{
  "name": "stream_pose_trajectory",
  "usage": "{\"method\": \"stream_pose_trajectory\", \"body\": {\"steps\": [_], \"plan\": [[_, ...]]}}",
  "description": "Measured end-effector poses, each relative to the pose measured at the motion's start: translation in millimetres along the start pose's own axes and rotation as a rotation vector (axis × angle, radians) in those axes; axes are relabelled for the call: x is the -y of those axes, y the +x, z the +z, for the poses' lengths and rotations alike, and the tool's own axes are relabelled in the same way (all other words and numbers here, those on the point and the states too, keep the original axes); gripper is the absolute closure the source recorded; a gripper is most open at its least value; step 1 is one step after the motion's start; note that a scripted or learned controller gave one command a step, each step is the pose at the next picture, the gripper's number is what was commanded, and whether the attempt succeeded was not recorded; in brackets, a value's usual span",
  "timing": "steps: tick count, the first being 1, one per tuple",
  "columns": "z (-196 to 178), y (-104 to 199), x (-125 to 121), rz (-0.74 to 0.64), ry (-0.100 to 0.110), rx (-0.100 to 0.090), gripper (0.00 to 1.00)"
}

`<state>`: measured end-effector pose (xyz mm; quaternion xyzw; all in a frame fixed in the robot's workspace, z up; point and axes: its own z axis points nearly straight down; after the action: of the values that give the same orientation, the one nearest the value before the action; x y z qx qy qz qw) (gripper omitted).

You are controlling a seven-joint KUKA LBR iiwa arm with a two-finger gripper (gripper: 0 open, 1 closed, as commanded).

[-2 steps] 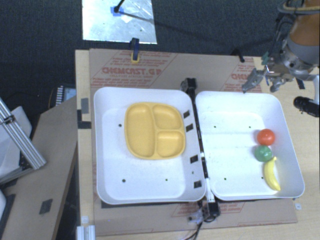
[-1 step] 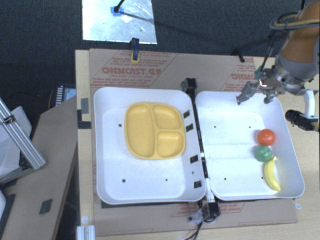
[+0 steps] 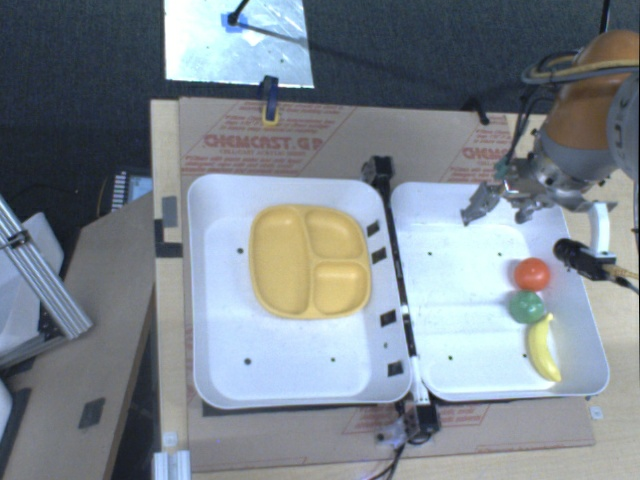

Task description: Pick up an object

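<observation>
Camera view: my gripper (image 3: 497, 200) hangs spread wide, holding nothing, at 11 o'clock from tomato (image 3: 532, 273), well apart.

Lighting: bright, even, overhead. White bins (image 3: 300, 388) near overexposed, soft faint shadows. Glare on foil sheet (image 3: 240, 28) at top. Dark floor underexposed. Image grainy, mildly soft; arm (image 3: 590, 118) at right slightly blurred.

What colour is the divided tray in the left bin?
Yellow: the divided tray shows clearly in the camera view.
</observation>
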<state>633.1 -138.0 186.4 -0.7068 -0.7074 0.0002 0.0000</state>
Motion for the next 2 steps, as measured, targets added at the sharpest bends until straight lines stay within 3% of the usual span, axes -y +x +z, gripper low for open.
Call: {"method": "stream_pose_trajectory", "body": {"steps": [1,2], "plan": [[47.2,-3.8,8.2,0.000,0.001,0.000,0.00],[33.6,-4.1,6.3,0.000,-0.005,0.002,1.00]]}}
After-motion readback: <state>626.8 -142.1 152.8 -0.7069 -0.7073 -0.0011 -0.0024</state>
